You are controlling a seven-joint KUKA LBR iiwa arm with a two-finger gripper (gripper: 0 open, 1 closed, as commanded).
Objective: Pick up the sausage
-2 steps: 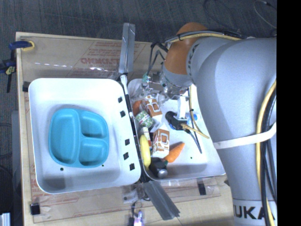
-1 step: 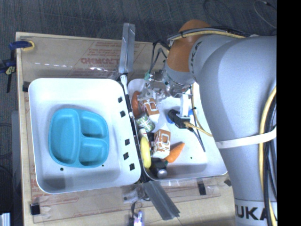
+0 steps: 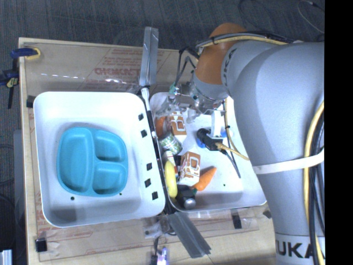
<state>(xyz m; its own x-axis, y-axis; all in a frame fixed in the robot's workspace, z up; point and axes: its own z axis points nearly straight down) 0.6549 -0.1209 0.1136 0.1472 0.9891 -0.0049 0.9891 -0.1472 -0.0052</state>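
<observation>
The sausage (image 3: 160, 126), a short red-brown piece, lies at the left wall of the right bin (image 3: 248, 195), toward its far end. A small brown-and-white carton (image 3: 177, 124) sits right beside it. My gripper (image 3: 182, 108) hangs low over the far end of this bin, just above the carton and slightly right of the sausage. The grey arm with its orange band (image 3: 215, 65) covers the bin's right side.
In the right bin lie a green bottle (image 3: 171, 144), a yellow banana (image 3: 171, 179), a second brown-and-white carton (image 3: 190, 167), an orange carrot (image 3: 205, 179) and a dark object (image 3: 187, 195). A blue divided tray (image 3: 94, 160) sits in the left bin (image 3: 49, 109).
</observation>
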